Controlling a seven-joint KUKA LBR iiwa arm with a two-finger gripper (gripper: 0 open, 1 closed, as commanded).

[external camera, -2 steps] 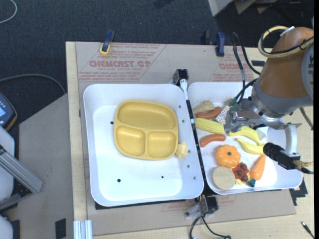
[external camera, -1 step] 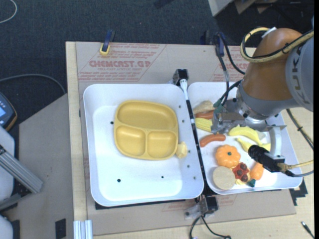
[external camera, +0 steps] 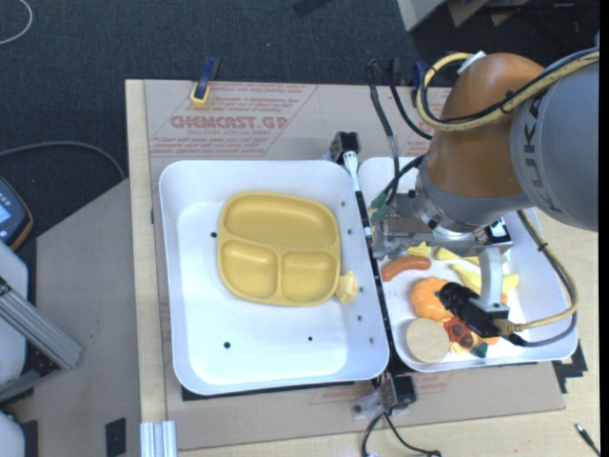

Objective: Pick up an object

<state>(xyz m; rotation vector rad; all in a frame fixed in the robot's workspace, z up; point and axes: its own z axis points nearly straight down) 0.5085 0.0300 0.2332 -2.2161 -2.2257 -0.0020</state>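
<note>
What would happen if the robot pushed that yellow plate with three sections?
The yellow three-section plastic plate lies flat in the left white bin, so it would probably slide rather than tip or roll. It looks like stiff moulded plastic, likely light. Its smooth, wide rim may be hard to pinch.

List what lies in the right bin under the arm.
In the right bin, beside the arm: a red sausage-like piece, an orange round piece, a tan disc and yellow pieces. The arm covers the bin's upper part.
</note>
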